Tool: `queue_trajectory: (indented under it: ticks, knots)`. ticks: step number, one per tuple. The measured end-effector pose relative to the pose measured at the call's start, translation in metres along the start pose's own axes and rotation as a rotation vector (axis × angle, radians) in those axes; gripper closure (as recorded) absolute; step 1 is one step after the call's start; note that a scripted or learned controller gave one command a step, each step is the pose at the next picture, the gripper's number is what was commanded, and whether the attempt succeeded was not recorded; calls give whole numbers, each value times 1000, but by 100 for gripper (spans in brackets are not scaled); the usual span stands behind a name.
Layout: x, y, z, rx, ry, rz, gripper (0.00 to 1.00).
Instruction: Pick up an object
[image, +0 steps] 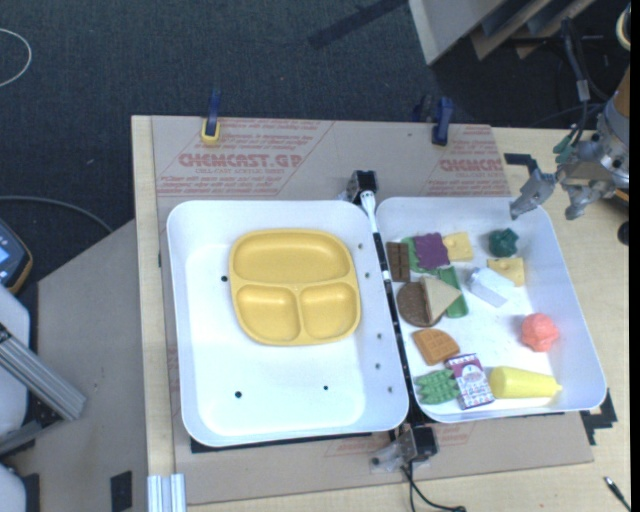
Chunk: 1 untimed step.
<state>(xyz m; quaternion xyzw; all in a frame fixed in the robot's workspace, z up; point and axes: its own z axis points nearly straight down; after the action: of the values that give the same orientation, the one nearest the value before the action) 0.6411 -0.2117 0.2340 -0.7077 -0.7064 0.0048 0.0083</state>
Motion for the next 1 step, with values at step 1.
queue_trajectory:
  ticks: [1]
  knots:
    - [1, 2, -7, -12, -3, -3, 0]
